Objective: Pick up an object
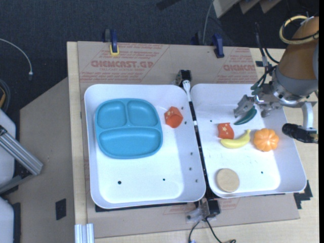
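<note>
The two-finger gripper (249,108) is hovering over the right white bin (288,178), fingers pinching a dark green curved object (246,117) near the bin's back. Red "CHEMCAST" lettering is showing on the brown board (167,59) behind.

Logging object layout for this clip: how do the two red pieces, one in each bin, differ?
The red piece in the left bin lies alone beside the blue divided plate, near the bin's right wall. The red piece in the right bin sits crowded, close above the banana, and shows pale flecks; the left one looks plainer and more orange-red. Both are small, similar in size, and lie apart from the gripper.
</note>
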You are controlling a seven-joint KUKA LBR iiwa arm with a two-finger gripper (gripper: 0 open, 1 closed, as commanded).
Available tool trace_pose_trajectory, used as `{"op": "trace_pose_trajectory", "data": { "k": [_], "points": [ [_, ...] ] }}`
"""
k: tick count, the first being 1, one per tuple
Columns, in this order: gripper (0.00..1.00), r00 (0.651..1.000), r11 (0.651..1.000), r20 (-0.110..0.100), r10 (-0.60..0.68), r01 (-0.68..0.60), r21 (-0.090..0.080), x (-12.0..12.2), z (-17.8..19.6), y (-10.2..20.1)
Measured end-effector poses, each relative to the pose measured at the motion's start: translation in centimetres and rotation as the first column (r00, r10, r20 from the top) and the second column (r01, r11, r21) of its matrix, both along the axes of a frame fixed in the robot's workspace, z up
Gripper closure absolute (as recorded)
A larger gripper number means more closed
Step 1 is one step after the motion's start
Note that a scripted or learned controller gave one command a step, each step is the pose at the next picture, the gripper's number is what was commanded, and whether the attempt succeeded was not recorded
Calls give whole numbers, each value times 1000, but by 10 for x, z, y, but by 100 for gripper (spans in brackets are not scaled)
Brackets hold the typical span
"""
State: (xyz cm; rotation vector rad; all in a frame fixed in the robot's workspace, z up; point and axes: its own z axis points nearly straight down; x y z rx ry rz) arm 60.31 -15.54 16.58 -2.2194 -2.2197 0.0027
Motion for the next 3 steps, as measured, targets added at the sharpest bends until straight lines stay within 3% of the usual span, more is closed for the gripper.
{"op": "trace_pose_trajectory", "data": {
  "k": [1,2,3],
  "points": [
    [0,1000,1000,-1,0,0,0,-4,-43,1],
    [0,1000,1000,12,0,0,3,1,-75,2],
    [100,1000,1000,25,2,-2,-2,4,-60,1]
  ]
}}
